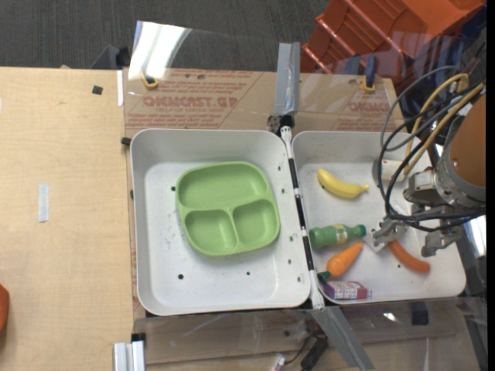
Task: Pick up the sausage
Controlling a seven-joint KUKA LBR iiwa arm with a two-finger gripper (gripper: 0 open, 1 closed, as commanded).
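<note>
The sausage [410, 258], a short orange-red link, lies near the front right of the right bin [363, 149]. My gripper [408, 239] hangs right over it, open, with one finger [384, 233] off the sausage's left end and the other to the right. The sausage's upper end sits just below the gap between the fingers, and nothing is gripped. The arm's orange band and cables rise above at the right edge.
In the right bin lie a banana [343, 184], a green bottle [336, 235], a carrot [344, 259] and a small pink carton [346, 290], all left of the sausage. The left bin [155, 269] holds a green divided plate [228, 207].
</note>
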